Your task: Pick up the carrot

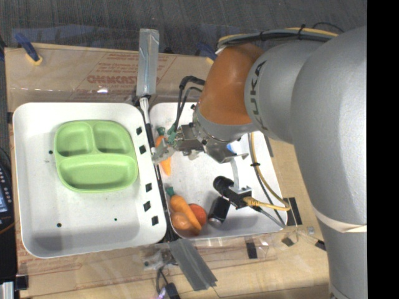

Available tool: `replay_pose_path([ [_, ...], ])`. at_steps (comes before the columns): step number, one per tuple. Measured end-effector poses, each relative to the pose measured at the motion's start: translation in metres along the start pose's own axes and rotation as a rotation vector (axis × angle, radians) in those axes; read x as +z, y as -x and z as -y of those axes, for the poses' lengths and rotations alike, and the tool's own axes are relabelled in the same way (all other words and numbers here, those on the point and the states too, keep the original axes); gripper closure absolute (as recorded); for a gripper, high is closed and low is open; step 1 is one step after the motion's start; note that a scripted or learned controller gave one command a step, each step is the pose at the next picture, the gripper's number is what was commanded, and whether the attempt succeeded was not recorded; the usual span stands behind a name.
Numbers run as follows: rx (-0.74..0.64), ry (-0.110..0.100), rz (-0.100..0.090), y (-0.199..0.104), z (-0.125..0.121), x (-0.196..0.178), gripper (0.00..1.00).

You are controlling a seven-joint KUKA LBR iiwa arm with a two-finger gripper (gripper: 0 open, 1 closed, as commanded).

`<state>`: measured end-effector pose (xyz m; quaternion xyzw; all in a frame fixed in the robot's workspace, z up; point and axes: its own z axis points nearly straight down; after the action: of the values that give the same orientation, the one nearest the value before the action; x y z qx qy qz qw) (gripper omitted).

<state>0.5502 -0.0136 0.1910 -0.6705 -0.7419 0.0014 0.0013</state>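
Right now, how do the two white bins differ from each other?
The left bin holds a green divided plate, while the right bin holds orange toy food: a carrot-like piece near its front corner and another orange piece by the dividing wall. The arm reaches over the right bin, its end effector by the wall; the left bin lies open to view. Both are shallow, white and side by side.

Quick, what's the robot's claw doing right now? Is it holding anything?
Gripper: down in the right bin by an orange piece; open or closed cannot be told.
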Motion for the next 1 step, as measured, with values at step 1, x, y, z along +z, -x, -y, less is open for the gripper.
replay_pose_path([
  [1,-0.467,-0.002,-0.001,0.0249,-0.0012,0.0002,0.0],
])
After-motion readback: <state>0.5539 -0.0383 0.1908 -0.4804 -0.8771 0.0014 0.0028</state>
